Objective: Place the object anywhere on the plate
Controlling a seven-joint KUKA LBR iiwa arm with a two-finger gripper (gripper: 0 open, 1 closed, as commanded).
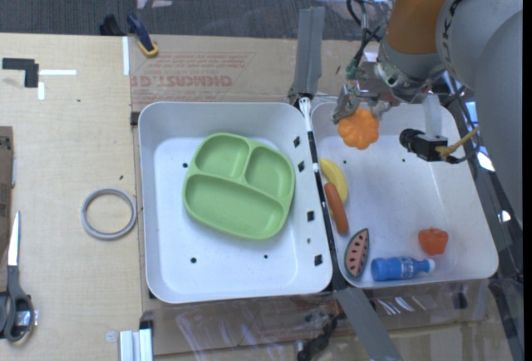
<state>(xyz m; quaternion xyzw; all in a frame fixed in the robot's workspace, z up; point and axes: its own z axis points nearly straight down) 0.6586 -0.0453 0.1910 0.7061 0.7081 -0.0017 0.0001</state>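
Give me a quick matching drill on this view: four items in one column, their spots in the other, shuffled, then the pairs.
Items:
1. green divided plate
2. orange pumpkin-shaped toy
3. blue bottle
4. roll of tape

Places:
A. lying near the right bin's front edge
B. on the bench, left of both bins
C. between the claw's fingers, above the right bin's back left corner
D. inside the left bin

Pairs: 1-D, 2-C, 3-A, 4-B
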